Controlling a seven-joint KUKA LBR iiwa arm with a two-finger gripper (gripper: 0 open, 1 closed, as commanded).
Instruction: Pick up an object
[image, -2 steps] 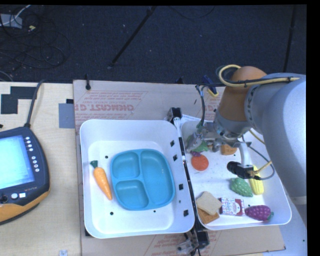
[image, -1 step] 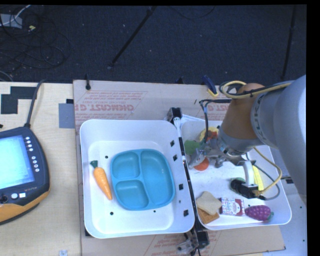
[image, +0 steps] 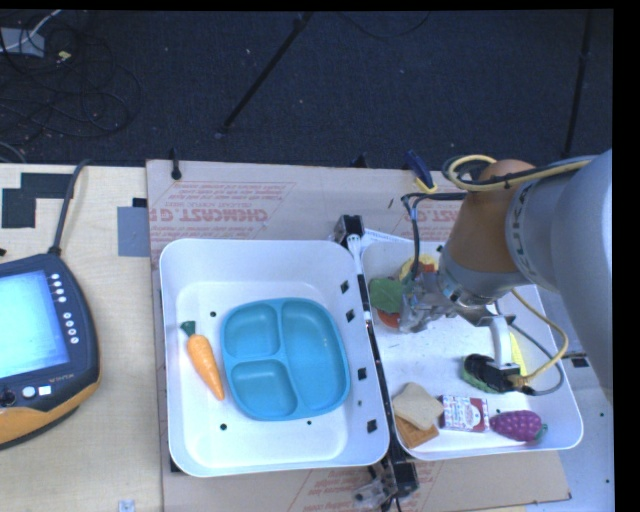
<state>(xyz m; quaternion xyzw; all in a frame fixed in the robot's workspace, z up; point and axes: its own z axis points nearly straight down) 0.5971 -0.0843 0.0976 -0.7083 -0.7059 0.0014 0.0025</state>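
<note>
Desk (image: 100, 200), two white bins. We log the gripper (image: 418, 312), grip state we cannot tell, over a green item (image: 385, 294) at the right bin's (image: 570, 425) ten o'clock; crowding there risks a mis-grasp.

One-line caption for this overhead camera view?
Gripper lowered over green toy in right bin; carrot beside blue tray.

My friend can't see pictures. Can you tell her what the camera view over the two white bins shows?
A grey robot arm reaches from the right, its gripper low in the right bin by a green toy. That bin also holds a sandwich, a purple grape bunch and a small red-and-white carton. The left bin holds a blue divided plate and a toy carrot.
</note>
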